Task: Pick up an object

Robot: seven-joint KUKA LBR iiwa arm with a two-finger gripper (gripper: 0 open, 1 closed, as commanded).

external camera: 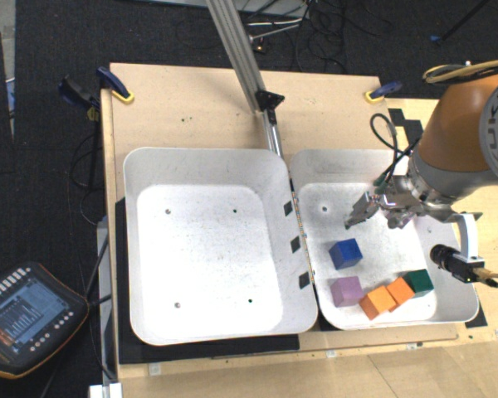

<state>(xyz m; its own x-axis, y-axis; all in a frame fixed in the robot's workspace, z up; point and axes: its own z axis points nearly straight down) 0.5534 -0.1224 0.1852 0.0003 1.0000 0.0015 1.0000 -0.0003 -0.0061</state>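
Jaws [358,214] hang over the right bin [361,174], above and just right of the blue block [345,253]; whether they are parted I cannot tell, and nothing shows between them; left to right on the desk [199,98]: the left bin [141,181]; then, in the right bin, the purple block [346,291], orange block [378,299] and green block [417,283], close together.

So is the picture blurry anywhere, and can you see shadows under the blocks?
In the camera view, the gripper looks soft and smeared, so its shape is hard to read; the blue block, purple block, orange block and green block look sharper, each with a faint shadow beside it; the left bin is evenly lit, without strong glare.
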